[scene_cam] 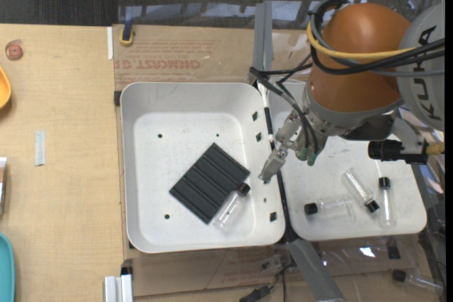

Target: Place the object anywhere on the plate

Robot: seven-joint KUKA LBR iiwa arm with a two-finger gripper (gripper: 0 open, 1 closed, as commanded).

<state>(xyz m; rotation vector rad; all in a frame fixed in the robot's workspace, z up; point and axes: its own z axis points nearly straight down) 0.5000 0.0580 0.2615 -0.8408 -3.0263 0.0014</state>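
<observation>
The plate (209, 182) is a black ribbed rectangle lying askew on the floor of the left bin (141, 152). A clear tube (228, 208) with a black cap (243, 189) lies against the plate's lower right edge, on the bin floor beside it. My gripper (278, 152) hangs over the divider between the two bins, to the right of the plate and the tube. It is open, with nothing between its fingers (271, 167).
The right bin (403, 223) holds several more clear tubes with black caps, such as one (333, 206) near its front and another (357, 189) further right. The orange and grey arm (357, 60) covers the bin's back half. Bench boards lie to the left.
</observation>
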